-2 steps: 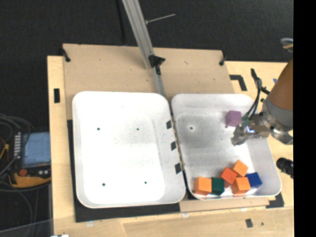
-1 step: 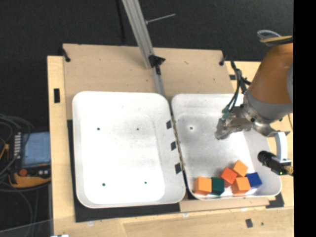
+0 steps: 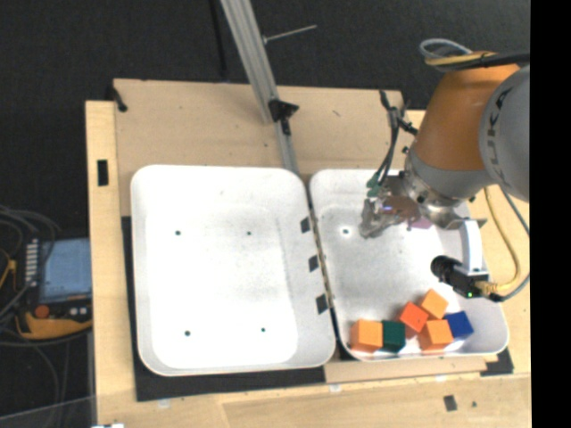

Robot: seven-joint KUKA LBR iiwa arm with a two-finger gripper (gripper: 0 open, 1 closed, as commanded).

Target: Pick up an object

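- Camera view showed the arm (image 3: 464, 123) reaching in over the right bin (image 3: 357, 266), the landmark for everything below, with the pincer (image 3: 379, 217) hanging above the bin's far half, near its left wall.
- I could not tell the pincer's opening; nothing showed between its tips, so I judged it empty.
- The candidate objects sat heaped in the near right corner of the right bin: an orange block (image 3: 367, 333) touching a green block (image 3: 393, 334), then more orange blocks (image 3: 415, 316) and a blue block (image 3: 459, 324) beside them.
- They probably lay there because the sloped walls gather loose pieces into a corner.
- The pincer hovered well apart from that heap, over bare floor, so a grasp seemed not yet begun.
- The left bin (image 3: 223, 266) lay just beside the right bin on the worktop (image 3: 205, 119).
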